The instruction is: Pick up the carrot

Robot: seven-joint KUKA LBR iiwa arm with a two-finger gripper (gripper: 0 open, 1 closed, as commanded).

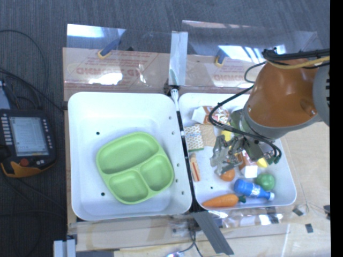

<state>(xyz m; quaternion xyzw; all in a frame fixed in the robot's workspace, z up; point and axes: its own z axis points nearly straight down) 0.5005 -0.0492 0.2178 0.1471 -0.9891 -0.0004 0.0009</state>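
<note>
The carrot (220,201) is orange and lies along the front wall of the right bin (286,189). My gripper (223,159) hangs over the middle of that bin, a short way behind the carrot and apart from it. Its metal fingers (218,155) point down into a cluster of small items. The orange band of the arm (281,95) covers the back right part of the bin.
A green divided plate (135,166) sits in the left bin (86,143). The right bin also holds a blue bottle (251,189), a green round item (265,182), a small orange piece (227,174), a thin orange stick (195,170) and packets (194,138). A pendant (25,138) lies at far left.
</note>
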